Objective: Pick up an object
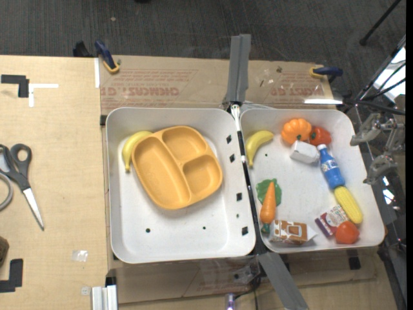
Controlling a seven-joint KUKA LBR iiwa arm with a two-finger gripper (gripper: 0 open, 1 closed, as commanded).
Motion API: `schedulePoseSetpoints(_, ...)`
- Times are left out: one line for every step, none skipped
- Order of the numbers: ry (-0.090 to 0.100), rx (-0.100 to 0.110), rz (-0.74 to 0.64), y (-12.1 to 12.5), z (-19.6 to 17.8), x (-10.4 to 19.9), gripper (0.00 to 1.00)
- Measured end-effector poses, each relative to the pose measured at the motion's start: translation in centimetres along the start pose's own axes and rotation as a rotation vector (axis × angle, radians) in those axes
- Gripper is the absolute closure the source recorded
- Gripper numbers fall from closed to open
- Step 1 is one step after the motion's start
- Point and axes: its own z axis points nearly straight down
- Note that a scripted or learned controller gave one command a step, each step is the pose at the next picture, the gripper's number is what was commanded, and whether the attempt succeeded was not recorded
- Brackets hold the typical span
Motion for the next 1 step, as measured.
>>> schedulePoseSetpoints(0.0, 0.0, 0.045, -0.53, 11.95, -1.41, 0.0)
